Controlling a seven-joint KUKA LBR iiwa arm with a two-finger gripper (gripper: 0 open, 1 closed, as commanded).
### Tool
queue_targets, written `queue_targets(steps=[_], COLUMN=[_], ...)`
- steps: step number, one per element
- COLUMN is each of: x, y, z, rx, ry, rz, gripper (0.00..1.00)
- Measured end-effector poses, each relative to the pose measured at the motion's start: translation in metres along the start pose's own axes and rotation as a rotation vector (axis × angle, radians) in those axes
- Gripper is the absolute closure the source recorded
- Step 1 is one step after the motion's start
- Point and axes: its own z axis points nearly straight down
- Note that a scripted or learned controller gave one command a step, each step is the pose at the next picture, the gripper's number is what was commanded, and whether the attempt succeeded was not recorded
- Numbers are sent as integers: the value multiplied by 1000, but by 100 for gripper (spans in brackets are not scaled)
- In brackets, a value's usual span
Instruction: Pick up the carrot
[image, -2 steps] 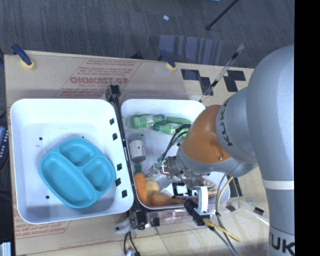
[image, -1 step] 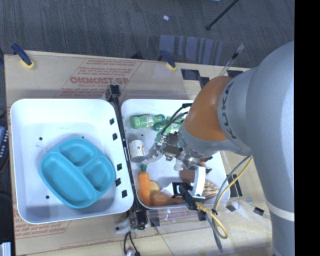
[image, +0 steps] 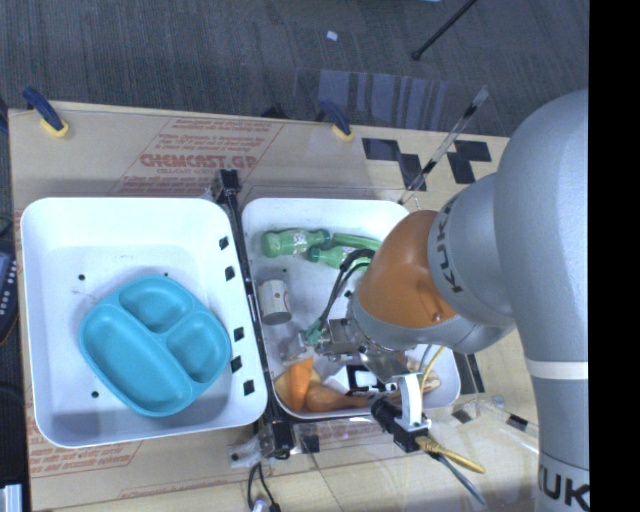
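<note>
- Carrot lies at the near edge of the right bin, just below-left of the gripper; not seen between its fingers
- Gripper state: cannot tell, wrist blocks the view
- Judged a light, stiff, smooth plastic toy; tapered, may roll or slip; take hold across the thick middle
- Nearby: green bottle, glossy; small grey can
- Left bin holds a blue divided plate, matte plastic

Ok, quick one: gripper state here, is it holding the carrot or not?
Gripper: low in the right bin, right beside the carrot; open or shut cannot be told, and no hold on the carrot is visible.
</note>
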Motion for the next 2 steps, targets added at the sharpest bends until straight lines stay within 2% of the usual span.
queue_targets(steps=[1,2], x=[1,40], y=[0,3], z=[-10,-101], rx=[5,-6], ry=[3,-3], rz=[-11,98], gripper=[100,100])
